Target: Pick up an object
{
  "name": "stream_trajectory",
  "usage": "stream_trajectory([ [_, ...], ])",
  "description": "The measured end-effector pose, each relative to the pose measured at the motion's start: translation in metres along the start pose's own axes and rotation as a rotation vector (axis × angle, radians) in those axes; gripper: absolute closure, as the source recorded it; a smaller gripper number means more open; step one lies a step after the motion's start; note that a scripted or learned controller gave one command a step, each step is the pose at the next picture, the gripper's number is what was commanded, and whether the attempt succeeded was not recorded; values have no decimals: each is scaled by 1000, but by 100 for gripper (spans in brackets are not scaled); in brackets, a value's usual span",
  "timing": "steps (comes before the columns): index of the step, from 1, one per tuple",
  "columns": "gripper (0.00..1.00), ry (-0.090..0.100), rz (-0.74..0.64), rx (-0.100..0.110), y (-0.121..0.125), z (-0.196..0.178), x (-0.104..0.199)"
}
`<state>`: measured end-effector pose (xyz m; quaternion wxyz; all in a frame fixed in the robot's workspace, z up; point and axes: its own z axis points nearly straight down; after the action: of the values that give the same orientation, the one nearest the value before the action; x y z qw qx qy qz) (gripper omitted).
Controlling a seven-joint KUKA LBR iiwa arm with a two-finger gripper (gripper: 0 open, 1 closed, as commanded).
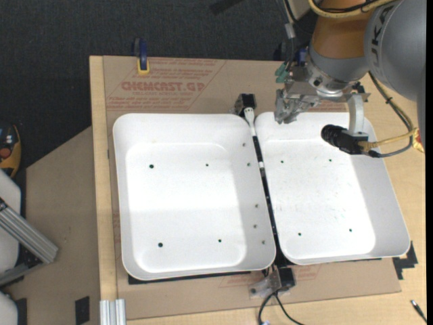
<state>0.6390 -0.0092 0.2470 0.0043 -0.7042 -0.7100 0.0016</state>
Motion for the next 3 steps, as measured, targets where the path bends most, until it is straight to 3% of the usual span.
stream_trajectory([
  [1, 100, -3, 3, -21, 29, -84, 37],
  [2, 100, -2, 2, 1, 26, -2, 95],
  [3, 100, -5, 12, -14, 15, -45, 51],
])
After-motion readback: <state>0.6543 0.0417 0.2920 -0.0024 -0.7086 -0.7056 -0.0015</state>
